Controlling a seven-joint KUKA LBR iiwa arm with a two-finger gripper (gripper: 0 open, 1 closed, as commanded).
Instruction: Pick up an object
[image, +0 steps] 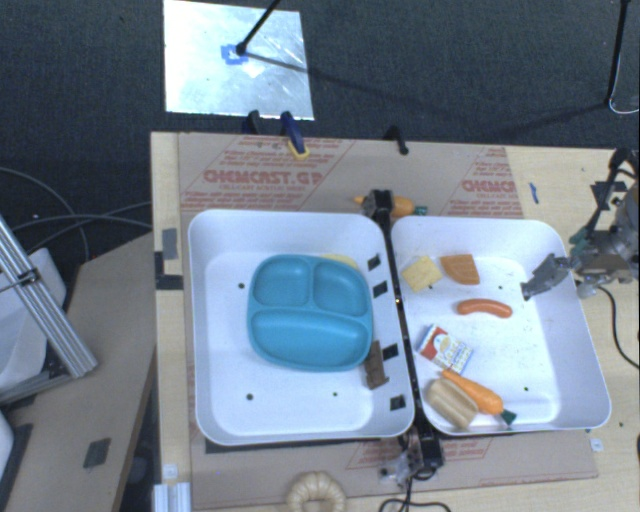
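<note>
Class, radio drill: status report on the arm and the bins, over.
Gripper at right bin's right edge, nothing held. Nearest target: sausage, untouched. Carrot and bun at front. Path clear, over.

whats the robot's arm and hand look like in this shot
At the right edge of the camera view, the hand is a dark grey metal piece that narrows to a point over the right bin. Behind it sits a blocky grey metal assembly with a lighter underside. Thin dark cables and bracket-like parts rise above it. I can make out no markings on it at this size.
</note>
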